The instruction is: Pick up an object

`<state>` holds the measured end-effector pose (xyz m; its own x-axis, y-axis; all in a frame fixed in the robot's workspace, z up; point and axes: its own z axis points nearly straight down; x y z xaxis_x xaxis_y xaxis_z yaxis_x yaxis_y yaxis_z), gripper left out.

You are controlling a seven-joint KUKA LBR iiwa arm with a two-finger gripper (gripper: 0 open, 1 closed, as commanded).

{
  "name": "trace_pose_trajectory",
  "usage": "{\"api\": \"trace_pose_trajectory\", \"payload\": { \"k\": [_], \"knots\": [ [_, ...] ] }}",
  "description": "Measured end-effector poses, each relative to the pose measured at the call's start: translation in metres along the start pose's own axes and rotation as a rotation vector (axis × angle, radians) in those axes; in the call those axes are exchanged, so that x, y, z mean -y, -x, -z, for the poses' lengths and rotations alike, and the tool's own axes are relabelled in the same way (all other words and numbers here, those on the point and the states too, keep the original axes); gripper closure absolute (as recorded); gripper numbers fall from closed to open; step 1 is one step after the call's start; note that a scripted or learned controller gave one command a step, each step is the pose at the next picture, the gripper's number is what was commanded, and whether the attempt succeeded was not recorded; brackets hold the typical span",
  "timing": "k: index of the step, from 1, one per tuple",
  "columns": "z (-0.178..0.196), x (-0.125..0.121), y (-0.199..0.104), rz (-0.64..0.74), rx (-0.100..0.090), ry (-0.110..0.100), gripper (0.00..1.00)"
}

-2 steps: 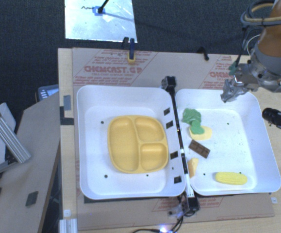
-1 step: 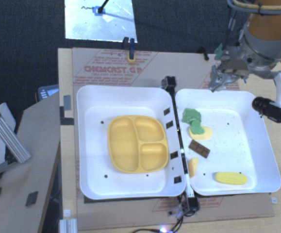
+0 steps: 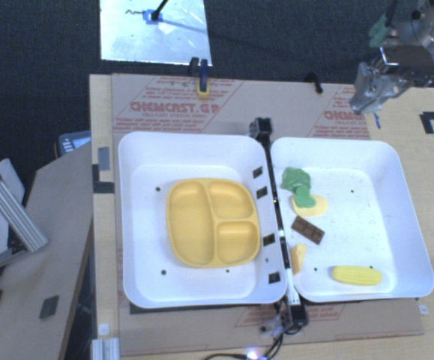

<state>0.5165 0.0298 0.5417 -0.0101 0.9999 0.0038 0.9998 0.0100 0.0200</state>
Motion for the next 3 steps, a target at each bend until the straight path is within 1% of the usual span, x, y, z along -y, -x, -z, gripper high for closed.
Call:
{"api": "trace_pose_trajectory", "payload": {
  "k": [1,2,3],
  "knots": [
    [-0.192,0.036,-0.006,-0.009,0.005,-0.035,1.0],
    [-0.306,-0.039,-0.046,-0.003,0.004,-0.024,1.0],
    [-0.245,0.013,-0.126,0.002,0.0,-0.017,1.0]
  ]
}}
